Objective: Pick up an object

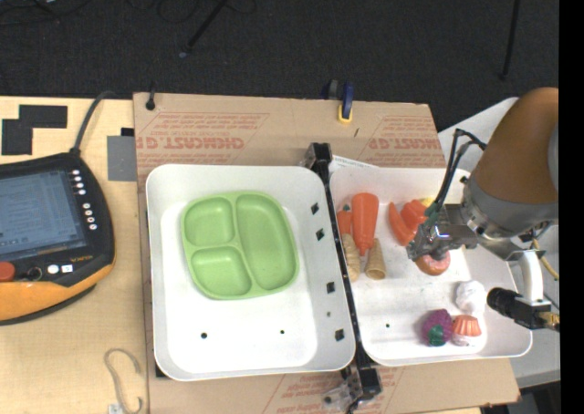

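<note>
grey metal, your gripper (431, 243) sits low in the right bin (401, 348), right over a reddish round toy (434, 263); you cannot tell its grip. orange carrot (364, 219) lies nearby, green tray (239, 244) in the left bin (173, 330).

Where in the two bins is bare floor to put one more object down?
Left bin: bare strip below the green divided plate. Right bin: small bare patch between the ice cream cone and the purple toy. Crowded around the gripper and the orange carrot.

cardboard sheet (274, 134) | red print, upside down | not legible
</note>
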Motion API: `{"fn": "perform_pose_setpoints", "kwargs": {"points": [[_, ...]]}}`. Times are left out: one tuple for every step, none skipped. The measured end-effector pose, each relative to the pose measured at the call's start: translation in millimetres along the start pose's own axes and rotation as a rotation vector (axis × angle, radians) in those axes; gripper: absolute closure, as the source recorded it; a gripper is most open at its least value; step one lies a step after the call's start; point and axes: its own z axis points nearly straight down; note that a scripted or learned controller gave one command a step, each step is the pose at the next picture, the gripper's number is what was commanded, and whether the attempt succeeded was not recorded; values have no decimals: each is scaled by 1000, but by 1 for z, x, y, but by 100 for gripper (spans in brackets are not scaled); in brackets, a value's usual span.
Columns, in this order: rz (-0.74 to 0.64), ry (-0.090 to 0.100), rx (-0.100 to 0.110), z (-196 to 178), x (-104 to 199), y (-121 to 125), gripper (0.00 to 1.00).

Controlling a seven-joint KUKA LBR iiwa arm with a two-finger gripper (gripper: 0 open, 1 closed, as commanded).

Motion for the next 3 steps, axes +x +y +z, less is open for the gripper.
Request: {"fn": "perform_pose_setpoints", "kwargs": {"points": [[-1, 1, 2, -21, -1, 0, 100], [-5, 2, 4, -10, 46, 27, 100], [-7, 3, 3, -9, 102, 53, 100]]}}
